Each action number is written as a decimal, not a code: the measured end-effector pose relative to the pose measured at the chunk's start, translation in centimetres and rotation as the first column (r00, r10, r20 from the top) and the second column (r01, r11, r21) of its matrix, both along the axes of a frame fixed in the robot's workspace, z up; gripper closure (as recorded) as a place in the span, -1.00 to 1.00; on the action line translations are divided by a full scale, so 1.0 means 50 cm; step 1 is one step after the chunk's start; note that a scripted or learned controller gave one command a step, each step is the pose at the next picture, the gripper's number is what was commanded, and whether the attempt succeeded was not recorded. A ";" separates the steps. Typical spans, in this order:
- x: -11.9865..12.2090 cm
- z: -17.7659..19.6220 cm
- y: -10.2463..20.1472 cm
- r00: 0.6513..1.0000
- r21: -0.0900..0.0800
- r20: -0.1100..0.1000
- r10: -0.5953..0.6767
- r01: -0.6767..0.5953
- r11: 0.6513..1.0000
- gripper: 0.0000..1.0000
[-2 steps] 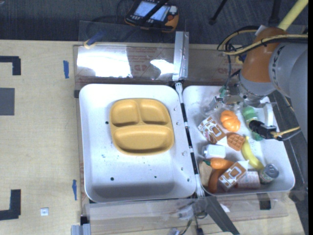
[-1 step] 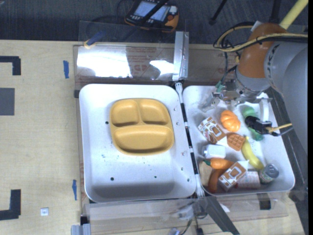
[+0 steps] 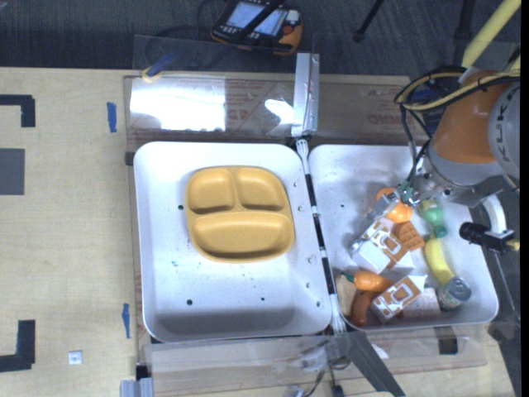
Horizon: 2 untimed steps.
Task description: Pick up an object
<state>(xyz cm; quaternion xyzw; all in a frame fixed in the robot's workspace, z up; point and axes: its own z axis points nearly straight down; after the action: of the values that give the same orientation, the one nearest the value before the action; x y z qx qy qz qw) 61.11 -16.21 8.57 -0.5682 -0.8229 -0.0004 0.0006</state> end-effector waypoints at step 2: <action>-0.021 0.054 0.011 0.998 -0.001 0.002 -0.060 0.060 0.998 1.00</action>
<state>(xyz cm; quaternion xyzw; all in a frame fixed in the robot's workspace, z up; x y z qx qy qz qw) 60.06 -15.67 11.27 -0.5928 -0.8054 -0.0009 -0.0006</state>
